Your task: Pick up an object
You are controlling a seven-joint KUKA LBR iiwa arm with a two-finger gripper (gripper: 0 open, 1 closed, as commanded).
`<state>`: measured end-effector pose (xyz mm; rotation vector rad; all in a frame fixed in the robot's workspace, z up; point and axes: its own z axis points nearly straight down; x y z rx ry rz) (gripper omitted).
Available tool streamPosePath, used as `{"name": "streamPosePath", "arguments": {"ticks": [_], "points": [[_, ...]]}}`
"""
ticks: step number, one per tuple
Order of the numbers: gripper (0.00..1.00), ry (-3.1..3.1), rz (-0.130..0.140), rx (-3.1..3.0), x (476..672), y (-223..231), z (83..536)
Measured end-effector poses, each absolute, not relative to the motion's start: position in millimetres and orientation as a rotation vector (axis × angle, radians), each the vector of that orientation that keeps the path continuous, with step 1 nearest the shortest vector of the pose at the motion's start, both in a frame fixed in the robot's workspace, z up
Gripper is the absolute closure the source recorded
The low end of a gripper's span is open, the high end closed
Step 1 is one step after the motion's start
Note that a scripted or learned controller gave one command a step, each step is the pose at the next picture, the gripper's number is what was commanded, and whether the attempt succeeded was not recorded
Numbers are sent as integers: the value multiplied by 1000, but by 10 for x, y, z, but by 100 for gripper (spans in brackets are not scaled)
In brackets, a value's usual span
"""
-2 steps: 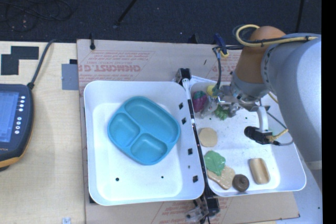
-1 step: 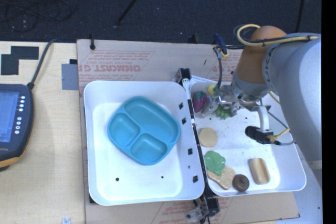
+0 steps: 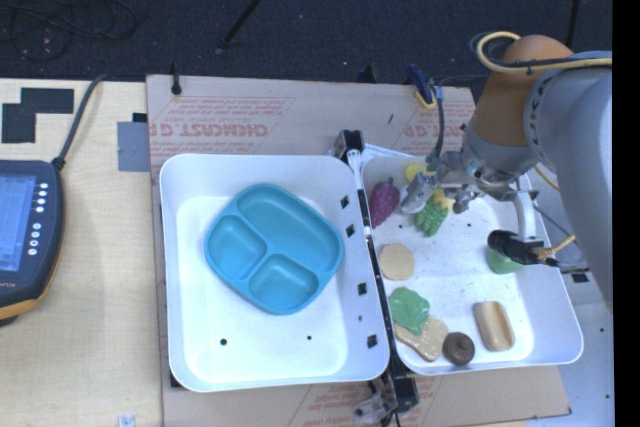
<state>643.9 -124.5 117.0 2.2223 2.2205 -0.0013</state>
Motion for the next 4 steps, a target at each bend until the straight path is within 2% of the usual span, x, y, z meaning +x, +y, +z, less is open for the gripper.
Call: {"name": "streamPosePath", "arguments": {"ticks": [1,2,3,4], "points": [[0,2206,-28,2219,6418,-1057,890],[0,2218,-4,2225,5933,-1053,885],[100,2221,0,2227,5952,-1043,986],[100,2227,9,2215,5639,-398,1927]]}}
